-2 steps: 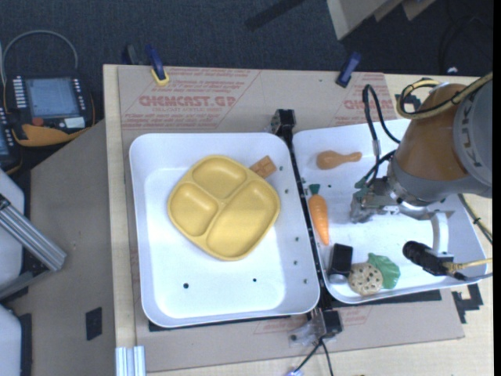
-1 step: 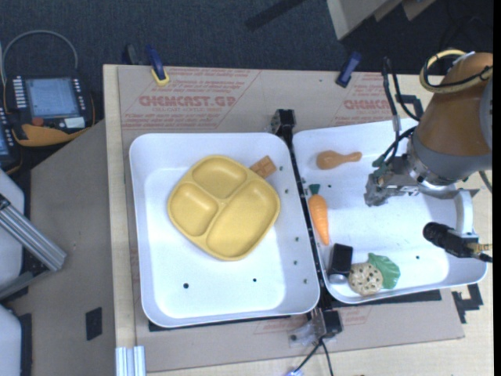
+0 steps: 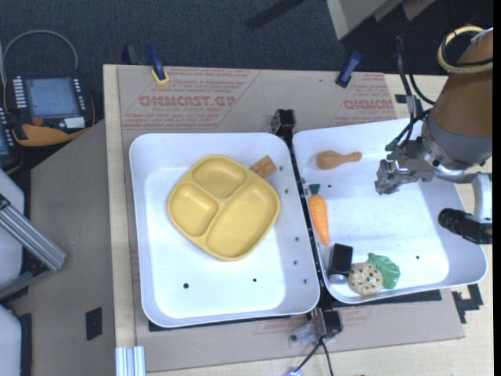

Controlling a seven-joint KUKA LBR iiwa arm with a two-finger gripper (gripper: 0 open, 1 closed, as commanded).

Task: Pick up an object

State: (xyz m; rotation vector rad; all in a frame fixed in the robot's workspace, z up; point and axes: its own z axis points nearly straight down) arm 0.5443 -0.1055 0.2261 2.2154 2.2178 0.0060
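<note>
1. The carrot (image 3: 318, 218) lies in the right bin (image 3: 438, 276) just beside its left wall, long axis running near to far, green top at the far end.
2. A drumstick (image 3: 337, 160) lies crosswise near the far rim; bare floor spreads mid-bin.
3. The arm (image 3: 463, 108) reaches in from the right, its claw (image 3: 389, 178) over the bin's far half; whether it is open cannot be told.
4. The left bin (image 3: 156, 249) holds a yellow divided plate (image 3: 224, 207).
</note>
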